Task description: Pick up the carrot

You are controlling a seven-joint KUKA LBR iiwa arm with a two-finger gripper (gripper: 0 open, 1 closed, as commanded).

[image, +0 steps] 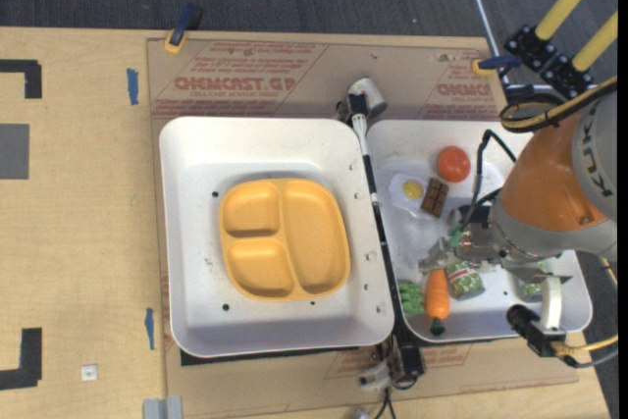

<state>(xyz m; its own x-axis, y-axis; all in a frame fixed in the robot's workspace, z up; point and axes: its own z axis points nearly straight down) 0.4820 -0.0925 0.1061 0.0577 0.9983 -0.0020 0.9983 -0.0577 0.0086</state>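
So the carrot (438, 296) is lying in the right bin (579, 309), down near the front edge and toward the bin's left side, orange body pointing roughly up-down with its green end at the bottom. Just left of it there's a green leafy toy (412, 298), and right beside it on the other side a green-and-white packet thing (465, 284). The gripper (461, 248) hangs over the middle of that bin, just above and right of the carrot; it's a dark cluttered tangle from this angle, so I honestly can't tell whether it's spread or closed, and nothing visibly sits in it. The carrot looks like it's just resting on the bin floor.

Further back in the same bin: a tomato (452, 163), a fried egg (409, 189), and a brown chocolate-bar-looking block (435, 198) touching the egg. The left bin (186, 211) has a yellow divided plate (285, 237) sitting in the middle.
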